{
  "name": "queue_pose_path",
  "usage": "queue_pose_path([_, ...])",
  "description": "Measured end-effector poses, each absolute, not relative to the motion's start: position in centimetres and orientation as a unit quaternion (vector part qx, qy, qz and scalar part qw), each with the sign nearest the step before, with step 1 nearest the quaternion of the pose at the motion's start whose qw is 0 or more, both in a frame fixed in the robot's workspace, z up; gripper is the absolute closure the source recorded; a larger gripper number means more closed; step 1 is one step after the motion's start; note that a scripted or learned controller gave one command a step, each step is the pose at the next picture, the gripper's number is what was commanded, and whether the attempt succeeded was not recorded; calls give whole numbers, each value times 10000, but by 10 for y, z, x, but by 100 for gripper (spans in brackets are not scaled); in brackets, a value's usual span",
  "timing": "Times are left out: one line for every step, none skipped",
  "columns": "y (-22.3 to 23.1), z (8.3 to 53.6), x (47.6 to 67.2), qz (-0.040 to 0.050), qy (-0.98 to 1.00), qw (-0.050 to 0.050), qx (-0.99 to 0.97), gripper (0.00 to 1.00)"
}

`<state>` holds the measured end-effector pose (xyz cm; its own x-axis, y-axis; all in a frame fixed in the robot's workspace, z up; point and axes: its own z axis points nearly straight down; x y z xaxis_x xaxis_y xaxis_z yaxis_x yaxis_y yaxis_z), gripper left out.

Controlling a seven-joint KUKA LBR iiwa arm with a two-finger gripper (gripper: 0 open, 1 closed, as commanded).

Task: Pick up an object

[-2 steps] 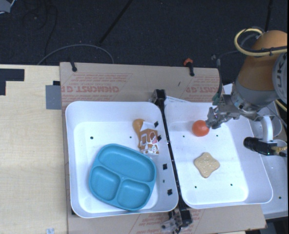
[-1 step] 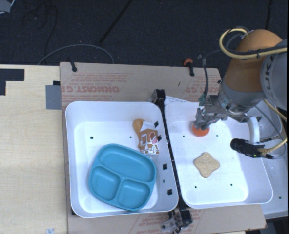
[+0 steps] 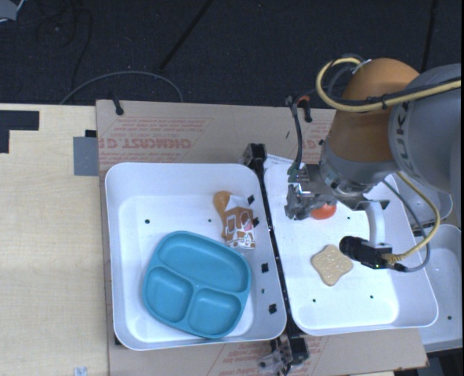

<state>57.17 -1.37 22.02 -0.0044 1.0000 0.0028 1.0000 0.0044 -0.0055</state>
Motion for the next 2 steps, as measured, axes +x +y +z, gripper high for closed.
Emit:
queue_pose_path([28,217,558,18,-7081,25,-7061,100])
queue_pose_path([88,215,551,11,-7091,29,-7051,100])
